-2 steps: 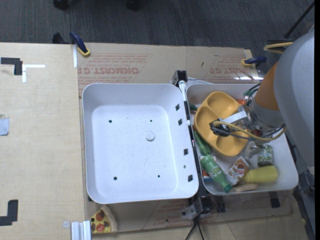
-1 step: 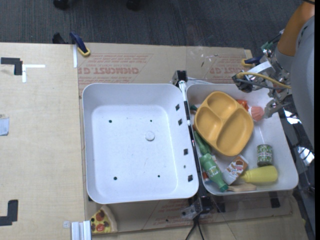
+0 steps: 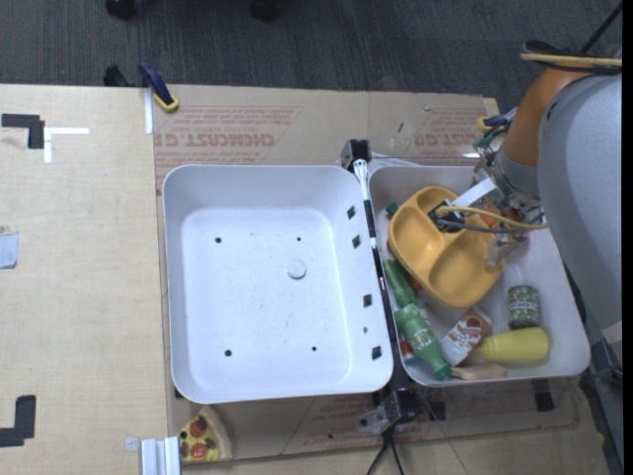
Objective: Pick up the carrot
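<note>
My gripper point(image 3: 492, 218) is low in the right bin point(image 3: 514, 373), at the far right rim of a tilted yellow divided bowl point(image 3: 445, 257). Cables and the grey arm point(image 3: 584, 176) with its orange band crowd over it. A small orange sliver point(image 3: 483, 222) shows right beside the gripper, over the bowl's edge. It may be the carrot, but most of it is hidden. I cannot make out whether it is held.
The right bin also holds a green bottle point(image 3: 416, 331) along its left wall, a yellow squeeze bottle point(image 3: 514, 345), a small green-lidded jar point(image 3: 522, 307) and a white packet point(image 3: 465, 334). The left bin point(image 3: 257, 275) lies beside it. A toy pizza slice point(image 3: 201, 438) rests on the bench in front.
</note>
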Available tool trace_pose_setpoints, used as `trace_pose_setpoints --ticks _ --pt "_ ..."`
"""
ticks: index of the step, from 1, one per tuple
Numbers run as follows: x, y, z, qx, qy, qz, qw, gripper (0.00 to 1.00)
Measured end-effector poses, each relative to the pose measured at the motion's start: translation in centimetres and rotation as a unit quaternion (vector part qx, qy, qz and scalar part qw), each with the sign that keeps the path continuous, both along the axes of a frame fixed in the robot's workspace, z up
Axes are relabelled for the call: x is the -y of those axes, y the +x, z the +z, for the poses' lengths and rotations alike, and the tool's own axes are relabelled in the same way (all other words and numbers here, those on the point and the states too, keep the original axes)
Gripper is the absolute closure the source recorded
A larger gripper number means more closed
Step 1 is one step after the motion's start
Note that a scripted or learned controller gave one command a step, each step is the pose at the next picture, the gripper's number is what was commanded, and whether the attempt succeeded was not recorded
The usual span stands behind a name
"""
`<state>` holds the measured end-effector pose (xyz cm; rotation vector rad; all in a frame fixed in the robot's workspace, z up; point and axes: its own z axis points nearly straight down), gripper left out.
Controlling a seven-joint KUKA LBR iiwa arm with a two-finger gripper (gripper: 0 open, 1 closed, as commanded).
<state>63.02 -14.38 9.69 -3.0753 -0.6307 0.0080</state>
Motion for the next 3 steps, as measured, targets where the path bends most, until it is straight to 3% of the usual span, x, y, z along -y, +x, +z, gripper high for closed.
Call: trace_pose_setpoints --ticks 1,2,3 --pt "-3.4 2.0 -0.1 -0.001 -0.004 -0.101 0.9949 0.0" --pt "3.4 1.2 -0.6 -0.004 0.0051 -0.098 0.9951 0.0" --pt "3.2 -6.5 -0.4 0.003 -0.0006 -0.082 0.9967 0.0"
